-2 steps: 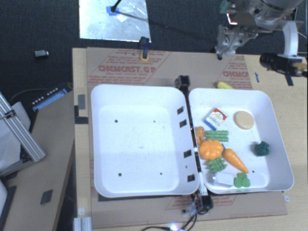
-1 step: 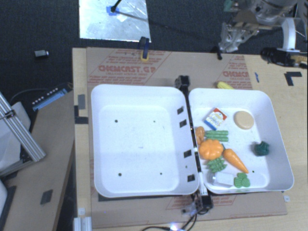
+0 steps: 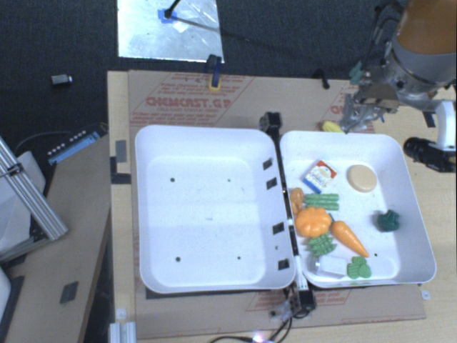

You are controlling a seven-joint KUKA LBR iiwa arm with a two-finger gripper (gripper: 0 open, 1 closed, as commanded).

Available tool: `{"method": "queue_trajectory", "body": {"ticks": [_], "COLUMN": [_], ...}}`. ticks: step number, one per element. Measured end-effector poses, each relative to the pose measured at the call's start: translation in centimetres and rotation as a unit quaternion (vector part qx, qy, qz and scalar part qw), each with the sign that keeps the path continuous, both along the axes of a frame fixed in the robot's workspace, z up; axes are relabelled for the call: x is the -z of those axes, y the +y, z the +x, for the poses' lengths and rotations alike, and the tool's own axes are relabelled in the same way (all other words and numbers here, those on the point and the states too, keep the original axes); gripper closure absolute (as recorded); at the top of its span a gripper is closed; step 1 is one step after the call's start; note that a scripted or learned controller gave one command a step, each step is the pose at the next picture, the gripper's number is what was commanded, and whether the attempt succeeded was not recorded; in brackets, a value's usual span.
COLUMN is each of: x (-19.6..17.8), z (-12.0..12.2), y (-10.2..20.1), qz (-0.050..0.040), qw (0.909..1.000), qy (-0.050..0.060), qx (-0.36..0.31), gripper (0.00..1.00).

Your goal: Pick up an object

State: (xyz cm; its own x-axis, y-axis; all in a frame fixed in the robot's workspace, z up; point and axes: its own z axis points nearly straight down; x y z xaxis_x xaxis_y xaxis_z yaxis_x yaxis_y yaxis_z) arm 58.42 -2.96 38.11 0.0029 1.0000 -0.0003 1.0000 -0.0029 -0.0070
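The right bin holds toy food: a small white, red and blue carton, a beige round disc, green beans, an orange pumpkin, a carrot, a dark green broccoli piece, two green leafy pieces and a white block. My gripper hangs above the bin's far rim, apart from all of them. Nothing shows between its fingers.
The left bin lies beside the right one, joined by black clips. A yellow item lies on the cardboard just behind the right bin. A yellow and blue clamp and a shiny sheet sit at the back.
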Motion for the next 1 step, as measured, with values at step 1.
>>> {"method": "queue_trajectory", "body": {"ticks": [1], "x": [-4.20], "z": [4.39], "y": [2.01], "qz": [-0.0002], "qw": [1.0000], "qy": [-0.008], "qx": [-0.004], "gripper": [1.00]}}
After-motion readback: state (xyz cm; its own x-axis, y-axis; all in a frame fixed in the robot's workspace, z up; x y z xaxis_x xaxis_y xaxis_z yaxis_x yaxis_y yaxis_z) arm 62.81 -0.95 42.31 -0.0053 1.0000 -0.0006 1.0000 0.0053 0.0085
